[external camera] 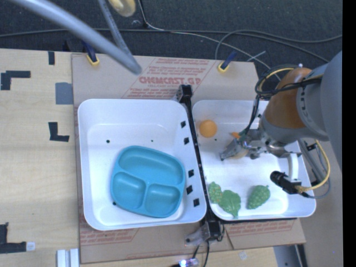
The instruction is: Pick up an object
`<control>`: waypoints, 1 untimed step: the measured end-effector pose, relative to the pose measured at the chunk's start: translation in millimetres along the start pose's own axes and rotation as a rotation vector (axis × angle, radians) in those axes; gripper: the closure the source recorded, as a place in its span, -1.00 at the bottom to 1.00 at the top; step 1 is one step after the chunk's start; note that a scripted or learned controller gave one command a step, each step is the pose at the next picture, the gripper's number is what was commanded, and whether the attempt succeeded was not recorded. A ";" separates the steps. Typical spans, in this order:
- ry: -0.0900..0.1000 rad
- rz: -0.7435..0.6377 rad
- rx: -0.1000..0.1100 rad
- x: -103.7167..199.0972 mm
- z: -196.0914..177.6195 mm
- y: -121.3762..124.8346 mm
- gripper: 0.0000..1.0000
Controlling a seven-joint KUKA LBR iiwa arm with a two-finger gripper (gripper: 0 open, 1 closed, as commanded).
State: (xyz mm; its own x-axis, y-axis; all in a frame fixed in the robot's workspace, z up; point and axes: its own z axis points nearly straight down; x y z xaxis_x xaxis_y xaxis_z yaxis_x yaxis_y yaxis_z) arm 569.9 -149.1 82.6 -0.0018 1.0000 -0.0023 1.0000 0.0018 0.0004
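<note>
A small round orange ball (pixel 207 128) lies beside the gripper (pixel 229 153); its grip state cannot be told.

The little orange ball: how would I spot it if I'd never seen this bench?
Find the right-hand white bin. The orange ball lies near its upper left corner, close to the divider. It is round, smooth and orange; its neighbours along the bottom edge are bumpy and green.

Tray (pixel 148 181) in left bin (pixel 89 115); in right bin (pixel 303 207), ball (pixel 207 128) at ten o'clock, three leafy pieces (pixel 230 202) at six
</note>
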 end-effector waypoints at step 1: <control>0.001 -0.001 -0.001 0.3 -12.9 0.8 1.00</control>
State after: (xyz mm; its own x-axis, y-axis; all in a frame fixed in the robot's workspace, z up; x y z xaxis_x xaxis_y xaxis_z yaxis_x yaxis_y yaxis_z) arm 570.6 -148.7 95.5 -0.0026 1.0000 -0.0016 1.0000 0.0026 0.0015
